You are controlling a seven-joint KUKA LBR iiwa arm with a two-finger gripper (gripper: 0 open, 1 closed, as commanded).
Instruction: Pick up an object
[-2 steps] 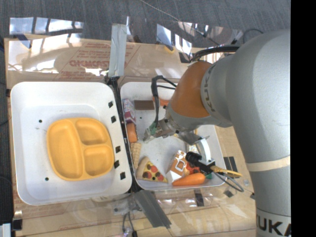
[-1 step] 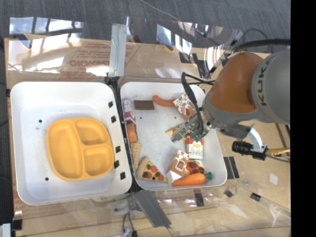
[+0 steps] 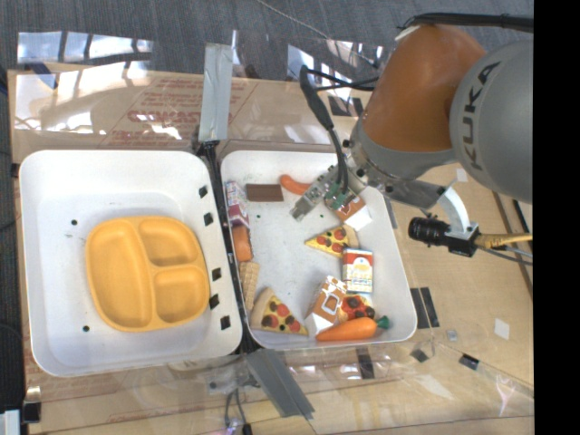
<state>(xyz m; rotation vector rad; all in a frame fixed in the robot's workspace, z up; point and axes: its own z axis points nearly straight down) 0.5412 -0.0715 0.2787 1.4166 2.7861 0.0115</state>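
My gripper (image 3: 321, 201) hangs over the back of the right bin (image 3: 401, 270), open, with nothing between its fingers. Just left of it lie a brown block (image 3: 264, 191) and an orange sausage (image 3: 293, 185). A pizza slice (image 3: 330, 239) lies in front of the gripper, and a small white block (image 3: 355, 216) sits at its right side. Nearer the front are a juice carton (image 3: 359, 271), a patterned box (image 3: 330, 299), a carrot (image 3: 347, 330) and a second pizza slice (image 3: 276, 314).
The left bin (image 3: 45, 188) holds a yellow divided plate (image 3: 145, 271). Along the right bin's left wall lie a wrapped sweet (image 3: 236, 202), a small sausage (image 3: 241, 243) and a waffle cone (image 3: 249, 282). The arm's bulk hangs over the bin's back right corner.
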